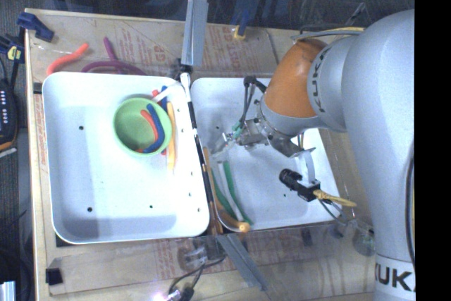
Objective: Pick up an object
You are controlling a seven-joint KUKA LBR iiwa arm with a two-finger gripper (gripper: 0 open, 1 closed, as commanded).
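The wooden bench (106,35) bears two white bins (70,173) (211,99), an orange tool (67,58) and seemingly a purple hose (113,67).

We see even, fairly bright light from overhead, w/ a cool bluish cast. The left bin (70,173) is near blown out; its floor reads flat white w/ little texture. A soft grey shadow lies along its front wall, near the surface's (120,257) front edge. The arm (366,102) throws a faint shadow into the right bin (264,208). Glare streaks cross the clear sheet at the surface's far edge. Overall soft, low-res; small items blur, esp. at the front edge. Floor beyond is dim.
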